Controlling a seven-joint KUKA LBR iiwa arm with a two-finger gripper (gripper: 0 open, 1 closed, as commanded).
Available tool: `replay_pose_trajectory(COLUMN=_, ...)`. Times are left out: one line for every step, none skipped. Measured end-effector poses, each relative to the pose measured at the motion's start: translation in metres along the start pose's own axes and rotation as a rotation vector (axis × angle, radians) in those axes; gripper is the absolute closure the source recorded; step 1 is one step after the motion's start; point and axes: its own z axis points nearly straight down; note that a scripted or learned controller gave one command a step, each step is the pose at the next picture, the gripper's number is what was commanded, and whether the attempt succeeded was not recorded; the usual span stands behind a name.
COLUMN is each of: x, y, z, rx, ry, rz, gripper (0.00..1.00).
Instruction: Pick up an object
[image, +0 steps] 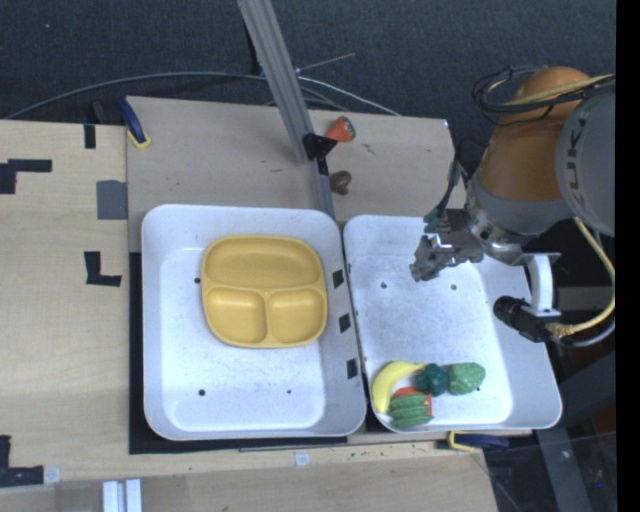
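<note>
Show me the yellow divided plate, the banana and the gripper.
yellow divided plate (264, 290): camera view, centre ridge.
banana (389, 381): camera view, middle of its curve.
gripper (424, 267): camera view, at its fingertips.

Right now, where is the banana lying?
In the camera view the banana lies in the right bin, at its near left corner, close beside the green toy vegetables and away from the tool.

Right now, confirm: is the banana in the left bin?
No, the banana lies in the right bin, beside the green toys.
</note>
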Motion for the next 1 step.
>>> replay_pose_trajectory(x=0.0564, y=-0.0117, z=0.0027, rx=0.0, ry=0.0, rz=-0.001, gripper=1.0)
